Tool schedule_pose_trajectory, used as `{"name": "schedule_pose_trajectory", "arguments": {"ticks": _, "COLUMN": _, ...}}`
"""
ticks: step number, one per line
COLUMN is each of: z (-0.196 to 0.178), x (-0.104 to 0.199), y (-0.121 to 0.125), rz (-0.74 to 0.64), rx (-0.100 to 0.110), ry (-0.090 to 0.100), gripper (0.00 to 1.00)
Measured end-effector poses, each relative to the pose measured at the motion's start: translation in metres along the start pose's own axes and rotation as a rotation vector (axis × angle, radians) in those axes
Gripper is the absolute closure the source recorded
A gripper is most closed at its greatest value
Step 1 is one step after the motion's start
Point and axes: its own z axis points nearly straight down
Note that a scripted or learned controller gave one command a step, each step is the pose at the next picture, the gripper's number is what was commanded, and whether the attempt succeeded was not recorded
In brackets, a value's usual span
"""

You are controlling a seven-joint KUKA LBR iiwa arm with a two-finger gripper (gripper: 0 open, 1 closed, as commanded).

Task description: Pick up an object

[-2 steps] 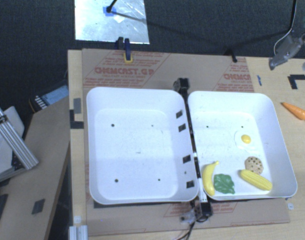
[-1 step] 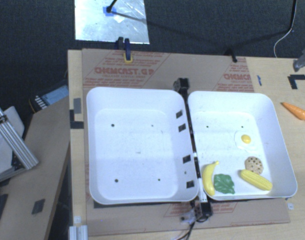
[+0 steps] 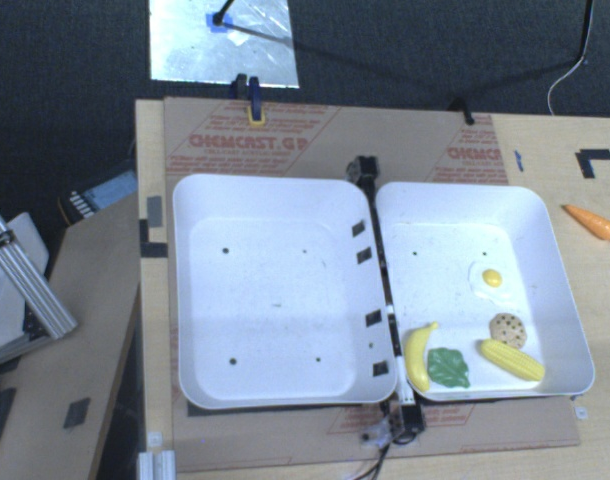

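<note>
Overhead, two shallow white bins of smooth moulded plastic sit side by side on a flat sheet of printed brown cardboard [image 3: 315, 128] that covers the bench. The left bin [image 3: 190, 268] has rounded corners and a few small dark dots on its floor. The right bin [image 3: 545, 238] shares a dark hinged seam with it, marked by small grey tabs, and holds all the toy food along its near side. A curved yellow banana [image 3: 418, 356], glossy and tapering, lies against the seam at the near left corner, with a flat, crinkled green leaf [image 3: 449, 368] touching its right side. Just right of the leaf lies a stubby yellow corn cob [image 3: 512, 360], ridged and set on a slant, and touching its upper end is a round tan cookie [image 3: 507, 328] speckled with dark chips. Farther back, apart from these, a fried egg [image 3: 490, 279] lies flat, its white barely distinct from the bin floor and its yolk a domed yellow disc. Outside the bins, on the cardboard at the right, rests a pointed orange carrot [image 3: 593, 222]. Beyond the bench, a shiny crinkled foil sheet [image 3: 223, 28] lies on dark carpet.
</note>
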Motion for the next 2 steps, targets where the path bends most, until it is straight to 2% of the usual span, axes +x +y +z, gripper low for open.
{"name": "schedule_pose_trajectory", "arguments": {"ticks": 1, "z": -0.042, "x": 0.012, "y": -0.007, "rz": -0.012, "rx": -0.008, "ry": 0.0, "gripper": 0.0}}
{"name": "schedule_pose_trajectory", "arguments": {"ticks": 2, "z": -0.039, "x": 0.001, "y": 0.029, "rz": -0.01, "rx": -0.004, "ry": -0.001, "gripper": 0.0}}
